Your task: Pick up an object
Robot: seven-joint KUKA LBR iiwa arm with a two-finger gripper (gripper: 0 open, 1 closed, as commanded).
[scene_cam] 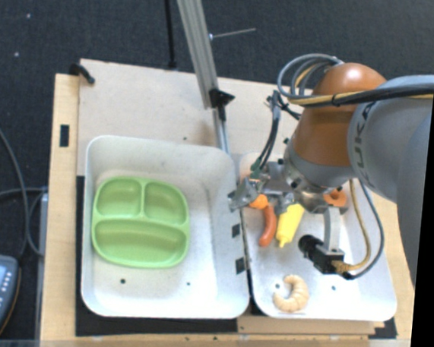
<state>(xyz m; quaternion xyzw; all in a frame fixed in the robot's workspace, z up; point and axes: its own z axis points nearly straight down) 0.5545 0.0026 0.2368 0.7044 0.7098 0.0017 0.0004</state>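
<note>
Over the right-hand shallow white bin [373,294] I am reaching in from three o'clock, my orange-banded wrist hanging above its upper part. My pincer [287,202] is sitting low among a yellow corn-shaped toy [288,224] and an orange sausage-shaped toy [268,227]; how far it is parted I cannot tell. At six o'clock a pale croissant-shaped toy [292,292] is lying near the front rim. At nine o'clock the left-hand bin [206,282] is carrying a green divided plastic plate [140,222].

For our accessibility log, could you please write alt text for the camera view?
A grey robot arm hangs over the right bin, above a yellow item, an orange item and a croissant. The left bin holds a green divided plate.
</note>
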